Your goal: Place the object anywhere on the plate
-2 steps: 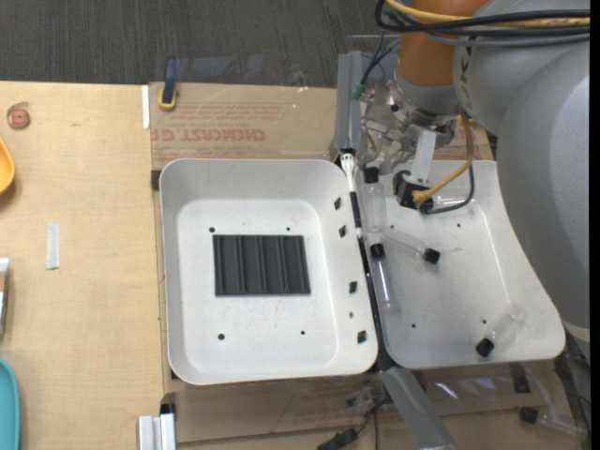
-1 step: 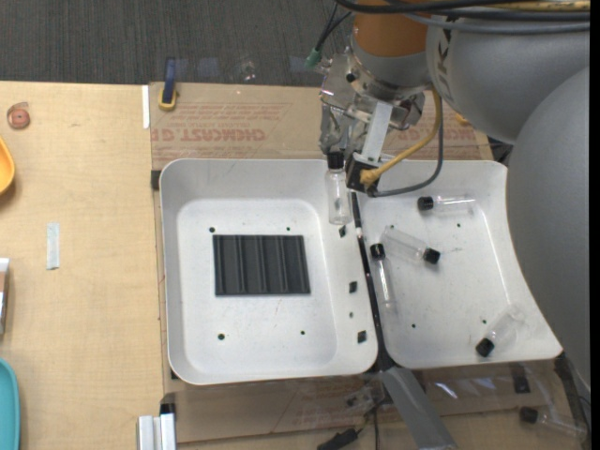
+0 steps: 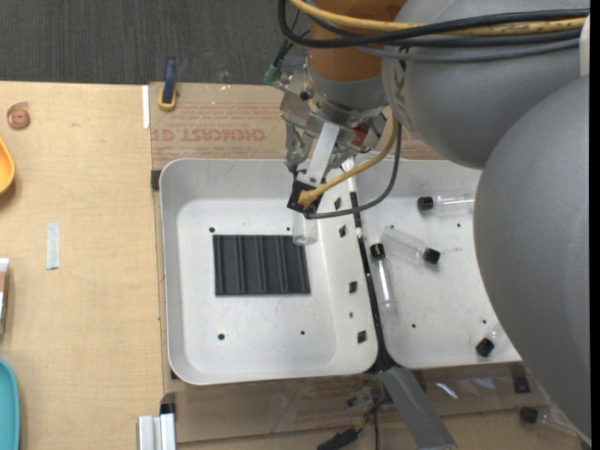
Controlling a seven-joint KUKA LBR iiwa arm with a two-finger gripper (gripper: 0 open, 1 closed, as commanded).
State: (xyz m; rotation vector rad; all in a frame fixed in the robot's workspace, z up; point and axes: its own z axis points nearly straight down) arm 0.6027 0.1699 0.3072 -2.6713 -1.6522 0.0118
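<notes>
Camera view, looking down on the bench (image 3: 84, 289): the grey arm (image 3: 497, 92) sweeps in from 3 o'clock and fills the upper right. Its orange band (image 3: 347, 36) sits at 12 o'clock above the wrist. From there the wrist tips down and toward 7 o'clock, pointing the tool (image 3: 305, 216) into the left bin (image 3: 187, 345). A yellow cable (image 3: 370, 162) loops off the wrist alongside it.

The tool's tip hangs low at the 1 o'clock corner of the dark ribbed plate (image 3: 262, 264), just off its edge. The plate lies flat in the middle of the left bin. A small pale translucent bit (image 3: 303, 237) shows right at the tip. Whether the tool is apart, together or clamped on that bit, I cannot tell from this angle.

Over in the right bin (image 3: 441, 331), clear vials with black caps lie scattered. One vial (image 3: 412, 247) sits near the centre and another (image 3: 445, 201) lies at 12 o'clock by the rim. A long one (image 3: 382, 277) lies along the wall at 9 o'clock. A loose black cap (image 3: 485, 347) rests at 5 o'clock. All of them are well apart from the plate.
</notes>
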